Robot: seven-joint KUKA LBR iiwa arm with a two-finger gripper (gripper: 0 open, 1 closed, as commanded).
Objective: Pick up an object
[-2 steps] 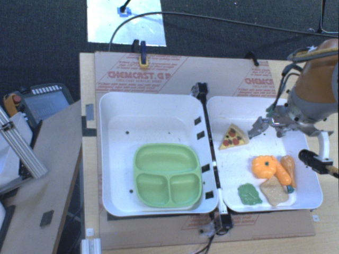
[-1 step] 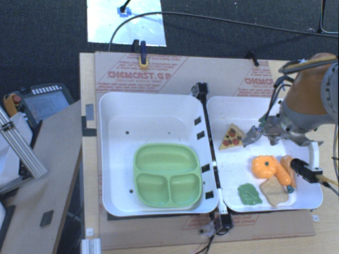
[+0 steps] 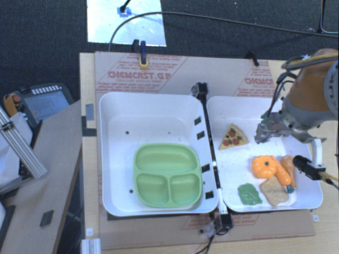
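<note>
Apparently mid-approach: grey two-finger gripper [image 3: 263, 133] hovering over right white bin [image 3: 233, 106] near its right wall. Jaw state impossible to tell. Nothing seen held. Toy pizza slice [image 3: 233, 137] mid-bin; orange plastic pumpkin [image 3: 264, 166] toward near-right corner. Next: descend, centre, close.

Red print reading "CHEMCAST GP" runs across the brown protective sheet [image 3: 159, 70] along the table's far edge, behind the left bin. A second slanted red print near the far right corner is partly hidden and unreadable.
</note>
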